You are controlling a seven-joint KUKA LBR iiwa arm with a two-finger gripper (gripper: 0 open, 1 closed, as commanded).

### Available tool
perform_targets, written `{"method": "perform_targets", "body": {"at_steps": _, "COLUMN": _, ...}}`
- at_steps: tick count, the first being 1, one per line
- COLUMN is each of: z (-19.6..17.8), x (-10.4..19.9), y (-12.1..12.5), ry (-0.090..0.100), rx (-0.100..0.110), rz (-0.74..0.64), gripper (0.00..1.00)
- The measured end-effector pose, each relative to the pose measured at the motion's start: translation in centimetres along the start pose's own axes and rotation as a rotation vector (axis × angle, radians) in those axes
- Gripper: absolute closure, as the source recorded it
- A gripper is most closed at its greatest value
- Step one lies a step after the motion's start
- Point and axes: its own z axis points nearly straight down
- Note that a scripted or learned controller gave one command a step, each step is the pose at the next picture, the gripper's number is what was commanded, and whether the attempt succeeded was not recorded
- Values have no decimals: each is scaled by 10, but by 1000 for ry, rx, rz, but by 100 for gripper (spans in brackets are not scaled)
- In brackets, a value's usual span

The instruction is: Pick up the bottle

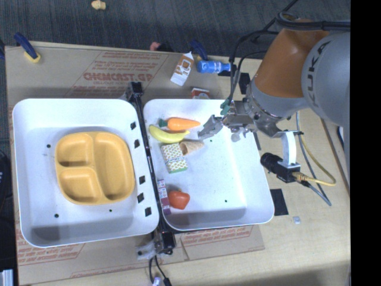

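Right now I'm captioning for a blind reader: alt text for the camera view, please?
A grey arm's pincer hovers over the right white bin, near an orange carrot, yellow banana, checkered box and red tomato-like toy. The left white bin holds a yellow divided plate.

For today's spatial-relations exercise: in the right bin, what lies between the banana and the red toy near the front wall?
In the camera view, a checkered box lies between the banana and the red toy, with bare bin floor below it.
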Motion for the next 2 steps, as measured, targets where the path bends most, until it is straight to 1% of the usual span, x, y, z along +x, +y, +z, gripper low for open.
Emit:
{"method": "perform_targets", "body": {"at_steps": 1, "z": -10, "x": 0, "y": 0, "ry": 0, "rx": 3, "rz": -5, "gripper": 100}}
{"method": "perform_targets", "body": {"at_steps": 2, "z": 130, "x": 4, "y": -54, "ry": 2, "rx": 3, "rz": 67, "gripper": 100}}
